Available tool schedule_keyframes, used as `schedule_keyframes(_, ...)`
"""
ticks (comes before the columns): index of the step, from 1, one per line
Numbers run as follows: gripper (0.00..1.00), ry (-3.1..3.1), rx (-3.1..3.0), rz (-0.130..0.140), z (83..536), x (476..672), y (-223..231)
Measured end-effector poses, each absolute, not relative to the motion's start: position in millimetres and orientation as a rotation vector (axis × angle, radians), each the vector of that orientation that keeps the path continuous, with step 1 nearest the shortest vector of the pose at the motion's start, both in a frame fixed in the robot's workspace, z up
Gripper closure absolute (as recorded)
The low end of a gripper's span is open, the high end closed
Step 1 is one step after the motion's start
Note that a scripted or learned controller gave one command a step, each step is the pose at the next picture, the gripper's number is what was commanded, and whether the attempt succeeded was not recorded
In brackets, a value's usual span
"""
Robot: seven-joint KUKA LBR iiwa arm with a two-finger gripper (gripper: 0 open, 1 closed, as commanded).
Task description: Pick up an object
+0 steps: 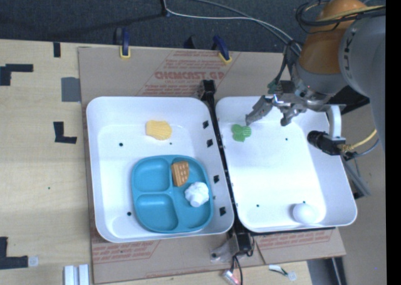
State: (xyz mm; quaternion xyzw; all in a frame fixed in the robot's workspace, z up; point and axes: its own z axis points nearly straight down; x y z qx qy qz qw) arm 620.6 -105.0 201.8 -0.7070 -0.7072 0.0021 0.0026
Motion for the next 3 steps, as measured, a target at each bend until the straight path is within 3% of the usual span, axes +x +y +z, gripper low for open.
schedule_keyframes(1,0.00,-2.222,-2.221,0.000,205,622.0,-105)
schedule_keyframes(3,0.00,-2.219,-2.217,0.007,92,605.7,-102)
